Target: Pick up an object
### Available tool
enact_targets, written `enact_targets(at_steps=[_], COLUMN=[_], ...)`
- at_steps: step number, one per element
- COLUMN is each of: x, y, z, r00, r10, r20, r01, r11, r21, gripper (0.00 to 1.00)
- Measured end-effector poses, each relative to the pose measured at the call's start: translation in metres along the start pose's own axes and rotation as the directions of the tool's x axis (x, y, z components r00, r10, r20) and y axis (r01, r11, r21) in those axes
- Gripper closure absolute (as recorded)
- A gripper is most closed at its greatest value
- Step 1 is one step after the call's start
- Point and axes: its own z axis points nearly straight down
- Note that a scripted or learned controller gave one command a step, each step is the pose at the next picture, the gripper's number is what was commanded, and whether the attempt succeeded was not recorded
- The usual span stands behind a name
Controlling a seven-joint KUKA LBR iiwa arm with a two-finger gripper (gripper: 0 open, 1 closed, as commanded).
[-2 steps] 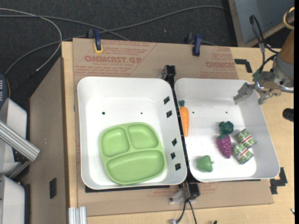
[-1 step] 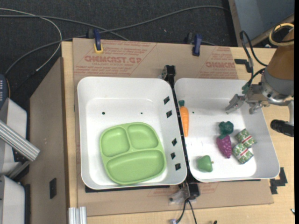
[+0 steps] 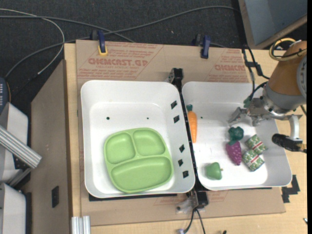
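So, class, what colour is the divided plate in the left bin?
Light green; the divided plate shows best in the camera view.

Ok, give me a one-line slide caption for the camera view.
End effector poised over the right bin of toy foods, beside the left bin holding a green divided plate.

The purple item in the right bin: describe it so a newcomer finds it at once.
Look in the right bin, at its cluster of toys. The bunch of purple grapes lies just below the dark green piece, left of two patterned packets; nothing else here is purple.
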Motion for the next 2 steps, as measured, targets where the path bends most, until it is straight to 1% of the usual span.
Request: enact_targets(at_steps=[1, 2], x=[0.000, -0.004], y=[0.003, -0.001], z=[-0.015, -0.078], r00=[1.000, 1.000], r10=[-0.001, 0.000], r20=[0.002, 0.006], r01=[0.001, 0.000], r11=[1.000, 1.000], r21=[-0.009, -0.015], gripper=[1.00, 1.00])
